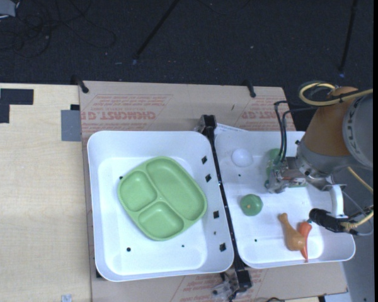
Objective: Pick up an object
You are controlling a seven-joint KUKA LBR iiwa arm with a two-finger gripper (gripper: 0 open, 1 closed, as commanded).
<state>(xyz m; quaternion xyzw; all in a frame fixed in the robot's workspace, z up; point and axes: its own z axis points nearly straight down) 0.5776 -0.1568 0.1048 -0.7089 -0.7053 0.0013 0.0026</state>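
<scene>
Start at the left bin (107, 168): you have one green plate (162, 197) with three compartments lying flat in its middle, probably light, stiff plastic, too broad to grasp except by its rim.

Cross the divider to the right bin (340, 250), where you can count three loose things. One white ball (241, 157) sits toward 11 o'clock of that bin, smooth and likely to roll away. One green ball (251, 204) lies near the centre, small and probably light; close across its widest part. One orange toy (295, 234) lies toward 5 o'clock, long and thin, best taken across its thicker body.

The gripper (279, 180) hangs low at about 1 o'clock of the green ball, near it but apart. You cannot tell how wide it stands, nor whether the greenish shape beside it is a fourth thing.
</scene>
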